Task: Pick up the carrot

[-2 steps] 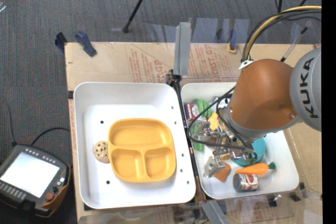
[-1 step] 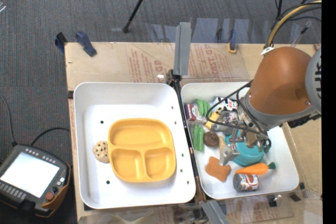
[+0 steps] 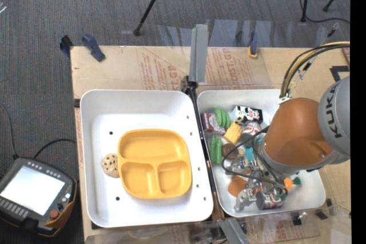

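The carrot [image 3: 293,182] shows as a small orange piece with a green end at the right of the right bin [image 3: 311,203], mostly hidden under the arm's orange wrist. My gripper [image 3: 257,196] hangs low over the bin's front middle, left of the carrot, among cables and small toys. The wrist and cables cover much of what lies under the gripper.
The right bin holds several toys: a green cucumber [image 3: 216,150], a green and purple item [image 3: 215,119], a yellow wedge [image 3: 233,132], a black-and-white cow box [image 3: 247,114] and a round orange-brown piece [image 3: 237,186]. In the left bin sit a yellow divided plate [image 3: 154,163] and a cookie [image 3: 110,164].
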`<action>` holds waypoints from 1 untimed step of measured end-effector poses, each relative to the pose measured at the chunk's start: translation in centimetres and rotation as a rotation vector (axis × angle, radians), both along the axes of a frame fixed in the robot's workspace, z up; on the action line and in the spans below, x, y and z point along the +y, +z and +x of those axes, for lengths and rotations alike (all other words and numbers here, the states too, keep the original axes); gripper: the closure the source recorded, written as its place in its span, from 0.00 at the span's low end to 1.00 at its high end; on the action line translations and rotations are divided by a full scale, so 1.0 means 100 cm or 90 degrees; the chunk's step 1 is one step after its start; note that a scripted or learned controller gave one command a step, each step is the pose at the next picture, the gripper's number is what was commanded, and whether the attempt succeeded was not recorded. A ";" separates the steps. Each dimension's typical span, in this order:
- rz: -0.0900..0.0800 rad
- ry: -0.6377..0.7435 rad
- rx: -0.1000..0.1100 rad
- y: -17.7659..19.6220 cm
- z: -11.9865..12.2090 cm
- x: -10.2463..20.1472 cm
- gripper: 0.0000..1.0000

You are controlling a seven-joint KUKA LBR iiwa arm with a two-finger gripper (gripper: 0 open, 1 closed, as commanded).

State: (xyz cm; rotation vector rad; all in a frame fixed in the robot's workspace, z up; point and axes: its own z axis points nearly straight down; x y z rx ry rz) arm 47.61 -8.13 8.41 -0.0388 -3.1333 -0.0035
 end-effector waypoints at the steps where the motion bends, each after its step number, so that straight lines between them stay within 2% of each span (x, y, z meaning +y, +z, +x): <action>1: 0.000 0.003 -0.003 0.011 0.002 0.001 1.00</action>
